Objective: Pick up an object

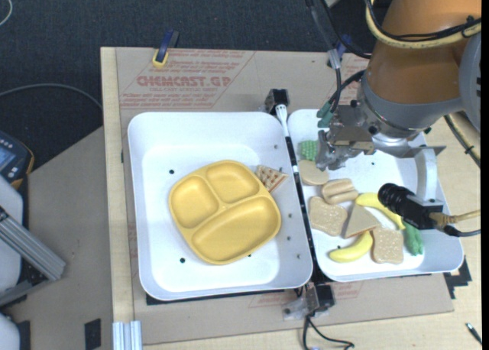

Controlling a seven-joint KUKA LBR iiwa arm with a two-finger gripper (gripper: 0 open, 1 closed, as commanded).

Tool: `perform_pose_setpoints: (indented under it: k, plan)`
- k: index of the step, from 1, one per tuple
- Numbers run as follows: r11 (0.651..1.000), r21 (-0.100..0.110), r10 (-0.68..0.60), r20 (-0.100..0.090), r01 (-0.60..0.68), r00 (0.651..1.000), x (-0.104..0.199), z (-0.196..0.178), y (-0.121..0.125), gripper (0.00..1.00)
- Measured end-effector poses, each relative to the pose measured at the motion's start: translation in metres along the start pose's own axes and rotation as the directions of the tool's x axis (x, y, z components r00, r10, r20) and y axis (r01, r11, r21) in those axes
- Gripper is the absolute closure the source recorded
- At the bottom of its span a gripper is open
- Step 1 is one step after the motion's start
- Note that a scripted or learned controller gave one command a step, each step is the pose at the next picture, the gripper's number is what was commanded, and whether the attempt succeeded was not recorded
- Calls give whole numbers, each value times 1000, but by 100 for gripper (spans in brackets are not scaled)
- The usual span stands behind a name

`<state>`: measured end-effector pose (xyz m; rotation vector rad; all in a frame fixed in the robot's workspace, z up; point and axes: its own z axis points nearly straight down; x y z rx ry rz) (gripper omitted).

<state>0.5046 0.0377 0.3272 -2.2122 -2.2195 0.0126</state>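
Camera view, itemised.

Left bin [141, 188]: holds a yellow divided plate [224, 211], roughly central, and a waffle piece [270, 177] touching the plate's upper-right rim.

Right bin [443, 253]: holds toy food bunched toward its left half, so the pieces touch and overlap.
- Banana [351, 250] at the front, with a second banana [380, 207] behind it.
- Bread slice [328, 217] at left and a second bread slice [388, 245] at right, with a tan wedge [361, 221] between them.
- Bun-shaped piece [339, 189].
- Round tan biscuit [312, 173] against the left wall.
- Green piece [309, 149] near the back-left corner.

Gripper [334, 156]: low over the right bin's back-left area, just beside the biscuit and green piece. Whether it is open or closed cannot be told, and nothing is seen held.

Judgement: the pick is not yet made. The likeliest targets are the biscuit or the green piece. Both are crowded by the bin wall, which may hamper a grasp.
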Motion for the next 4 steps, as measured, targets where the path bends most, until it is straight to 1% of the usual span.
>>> perform_pose_setpoints:
  k: [1,2,3,4]
  plan:
    - [1000,-14,1,0,-1,1000,-2,-16,1,100]
    - [1000,1,6,2,-6,1000,-18,101,71,100]
    - [1000,-28,0,-3,-1,1000,-12,-53,-6,100]
    - [1000,-16,1,1,-1,1000,-12,-54,-4,100]
